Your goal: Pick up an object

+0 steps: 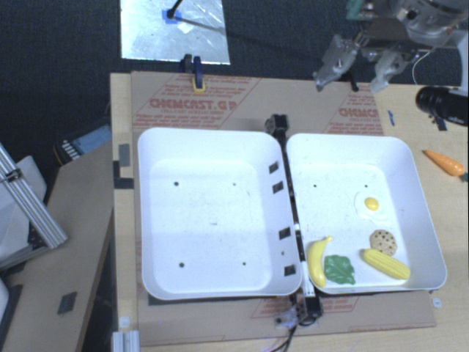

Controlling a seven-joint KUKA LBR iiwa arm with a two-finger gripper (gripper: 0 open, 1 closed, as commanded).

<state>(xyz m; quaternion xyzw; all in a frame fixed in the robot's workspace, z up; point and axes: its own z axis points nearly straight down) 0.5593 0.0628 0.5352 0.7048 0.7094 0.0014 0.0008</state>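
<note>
Nearest, banana [317, 261] lies in the right bin [421, 196]; beyond its far rim the claw [352, 73] hangs, fingers apart, holding nothing.

Your stock sits in the right bin, all well below the claw [350, 70], which hangs above the bin's far rim:
- fried egg [369, 204], flat, nearest the claw
- cookie [382, 240]
- corn cob [385, 264]
- banana [317, 262]
- green leaf [339, 270] touching the banana

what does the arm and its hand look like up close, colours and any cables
The arm is pale grey metal with rounded housings. Its hand has two light grey fingers on a dark body, with a small green part beside it and a thin pale cable looping near the wrist.
</note>
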